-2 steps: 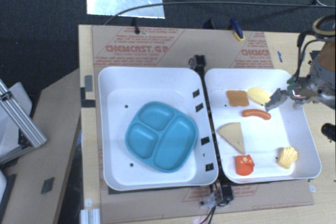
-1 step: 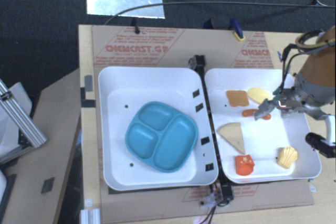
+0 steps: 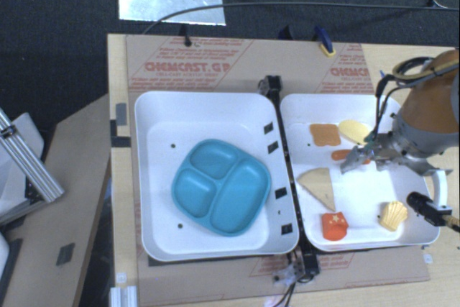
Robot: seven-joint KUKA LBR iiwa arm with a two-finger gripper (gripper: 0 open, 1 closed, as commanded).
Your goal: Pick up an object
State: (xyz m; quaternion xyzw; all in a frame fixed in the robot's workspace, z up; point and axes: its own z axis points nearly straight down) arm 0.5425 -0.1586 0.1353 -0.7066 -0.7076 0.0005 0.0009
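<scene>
My gripper (image 3: 355, 159) reaches in from the right and hangs low over the middle of the right bin (image 3: 363, 103). Its tip is beside a small orange piece (image 3: 341, 154), and I see nothing held in it. A brown square slab (image 3: 325, 134) and a pale yellow oval (image 3: 353, 130) lie just behind it. In front and to the left lies a tan wedge (image 3: 318, 187). A red block (image 3: 334, 226) and a yellow shell-shaped piece (image 3: 393, 215) rest near the bin's front wall.
The left bin (image 3: 165, 111) holds a blue divided plate (image 3: 221, 185). A black divider (image 3: 282, 154) runs between the bins. The arm's orange band and grey wrist (image 3: 428, 118) cover the right bin's right side. Cardboard (image 3: 215, 61) lines the bench behind.
</scene>
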